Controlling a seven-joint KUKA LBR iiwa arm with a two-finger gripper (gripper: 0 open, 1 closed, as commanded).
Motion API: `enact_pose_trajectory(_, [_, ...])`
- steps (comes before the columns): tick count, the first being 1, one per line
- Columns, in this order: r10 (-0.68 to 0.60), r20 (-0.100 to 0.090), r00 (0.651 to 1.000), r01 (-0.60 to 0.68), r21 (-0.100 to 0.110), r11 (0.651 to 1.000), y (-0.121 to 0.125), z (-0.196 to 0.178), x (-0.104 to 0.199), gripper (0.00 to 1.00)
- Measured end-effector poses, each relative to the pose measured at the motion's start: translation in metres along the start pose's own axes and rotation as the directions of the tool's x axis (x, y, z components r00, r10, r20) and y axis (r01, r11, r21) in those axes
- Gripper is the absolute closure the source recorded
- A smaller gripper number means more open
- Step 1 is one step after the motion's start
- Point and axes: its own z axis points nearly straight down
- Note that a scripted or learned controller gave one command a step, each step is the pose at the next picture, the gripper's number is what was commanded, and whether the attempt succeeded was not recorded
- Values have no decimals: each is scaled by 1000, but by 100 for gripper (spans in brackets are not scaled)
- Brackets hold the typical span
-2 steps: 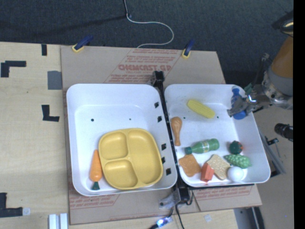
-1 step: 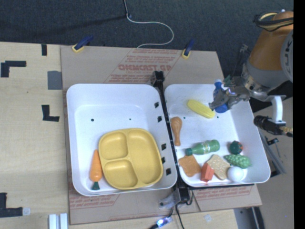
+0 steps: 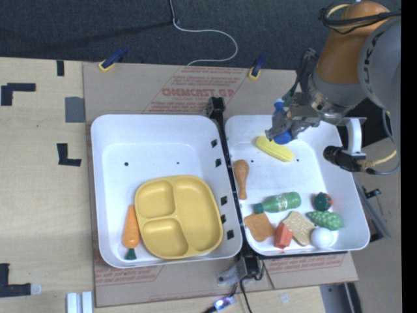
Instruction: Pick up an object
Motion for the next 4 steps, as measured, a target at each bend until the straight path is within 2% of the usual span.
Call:
enact_pose_trajectory(1, [5, 2, 1000, -5, 4, 1000, -2, 18, 13, 100])
enact_pose_trajectory(2, [6, 3, 1000, -6, 2, 1000, -1, 18, 16, 100])
enact_pose_trajectory(3, [4, 2, 1000, -4, 0, 1000, 10, 1, 14, 100])
enact_pose_trajectory(4, [5, 4, 1000, -5, 2, 1000, 15, 9, 14, 100])
